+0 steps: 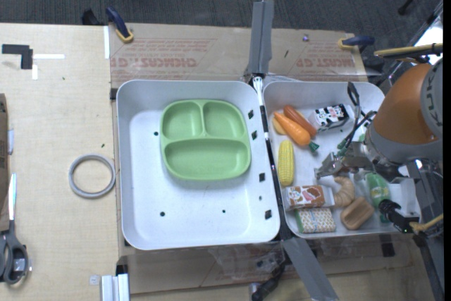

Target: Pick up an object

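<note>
Claw (337,167) hovers low in the right bin (320,87), its grip state unclear, approaching the bread roll (344,188); next, descend and close.

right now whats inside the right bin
The right bin holds two carrots, a corn cob, a black-and-white carton, two small boxes, bread pieces and a green bottle. The gripper and arm cover the bin's right part.
</note>
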Motion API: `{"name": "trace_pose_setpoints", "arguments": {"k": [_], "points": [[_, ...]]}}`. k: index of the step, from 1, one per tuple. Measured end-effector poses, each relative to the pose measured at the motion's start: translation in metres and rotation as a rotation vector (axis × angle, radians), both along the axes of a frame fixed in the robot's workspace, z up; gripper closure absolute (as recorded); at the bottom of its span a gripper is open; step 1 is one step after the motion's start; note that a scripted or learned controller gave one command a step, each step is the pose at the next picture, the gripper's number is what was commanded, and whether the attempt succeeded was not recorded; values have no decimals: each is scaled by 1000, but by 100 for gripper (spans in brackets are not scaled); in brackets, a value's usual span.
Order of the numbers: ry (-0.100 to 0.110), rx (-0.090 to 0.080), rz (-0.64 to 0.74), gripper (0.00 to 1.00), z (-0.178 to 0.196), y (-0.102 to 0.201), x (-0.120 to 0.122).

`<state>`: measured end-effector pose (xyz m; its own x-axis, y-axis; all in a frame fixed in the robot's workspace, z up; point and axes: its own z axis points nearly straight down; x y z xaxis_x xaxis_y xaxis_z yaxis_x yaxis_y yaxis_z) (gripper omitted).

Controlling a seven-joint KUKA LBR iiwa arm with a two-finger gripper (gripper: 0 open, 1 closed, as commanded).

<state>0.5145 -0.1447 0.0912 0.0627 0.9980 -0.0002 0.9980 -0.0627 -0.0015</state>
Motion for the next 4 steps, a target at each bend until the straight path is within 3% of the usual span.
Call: {"name": "trace_pose_setpoints", "arguments": {"k": [1,2,3,4], "points": [[-2,-2,90,0,1,51,42],[0,-1,104,0,100,74,40],[0,0,162,0,0,42,-37],[1,-1,46,0,0,45,44]]}}
